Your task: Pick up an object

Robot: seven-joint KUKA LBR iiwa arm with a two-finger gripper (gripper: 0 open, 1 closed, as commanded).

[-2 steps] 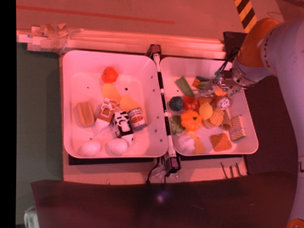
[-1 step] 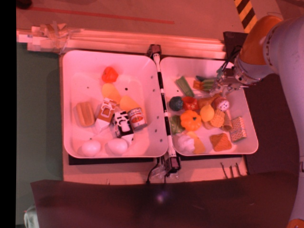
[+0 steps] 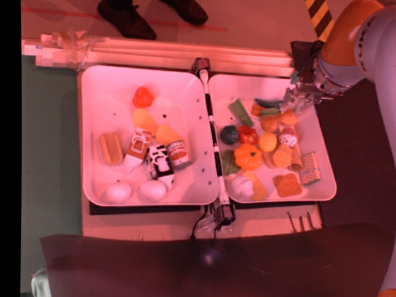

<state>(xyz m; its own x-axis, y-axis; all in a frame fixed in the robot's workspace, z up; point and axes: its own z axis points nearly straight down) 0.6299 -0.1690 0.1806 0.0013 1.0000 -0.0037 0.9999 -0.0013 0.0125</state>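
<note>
My gripper [image 3: 291, 103] hangs over the far right part of the right bin [image 3: 325, 142], at the end of the grey arm with its orange band. It sits just above an orange fruit [image 3: 270, 124] and a small orange piece [image 3: 289, 117], beside a dark teal item [image 3: 266, 103]. Nothing can be seen held in it. Nearby in the same bin lie a yellow lemon [image 3: 267, 142], a red pepper [image 3: 247, 133], an orange pumpkin [image 3: 249, 156] and an ice cream cone [image 3: 286, 148].
The right bin also holds a dark blue ball [image 3: 229, 135], a waffle [image 3: 288, 184] and a patterned box [image 3: 309, 167]. The left bin [image 3: 93, 91] has a can [image 3: 178, 153], two cartons, eggs and a red fruit [image 3: 143, 96]. A person's shoes stand beyond the bench.
</note>
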